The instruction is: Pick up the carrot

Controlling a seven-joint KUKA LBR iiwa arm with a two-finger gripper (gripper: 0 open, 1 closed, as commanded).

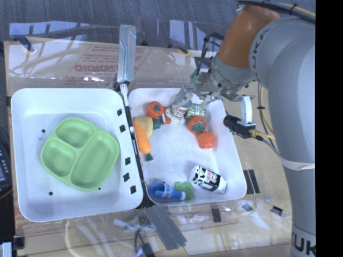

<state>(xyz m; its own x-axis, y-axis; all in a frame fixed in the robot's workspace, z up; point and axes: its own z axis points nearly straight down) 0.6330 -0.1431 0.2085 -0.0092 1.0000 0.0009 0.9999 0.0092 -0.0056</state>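
Carrot [142, 137] lies in the right bin [236, 165], hard against that bin's left wall, next to the divider between the two bins. It runs lengthwise along the wall, its pale yellowish thick end toward the bench's far edge and its orange body tapering toward the near edge, with a small dark green bit at its tip.

The gripper [188, 96] hangs over the far part of the same bin, well to the right of the carrot and nearer the far wall. Whether it is released or clenched cannot be told, as the metal parts blur into the objects under it. Nothing can be seen grasped. The carrot is apart from the gripper, with a small orange tomato-like toy [155, 110] between them.

Just below the gripper sits a cluster: a small printed can [178, 113], another round orange toy with a green top [196, 124], and an orange pepper-like piece [206, 140] a little nearer the bench's near edge. Toward the bin's near right corner lies a black-and-white carton [208, 179] on its side, and along the near wall a blue bottle [163, 191] touches a green toy [184, 187].

The left bin [21, 143] holds a green divided plate [79, 152].
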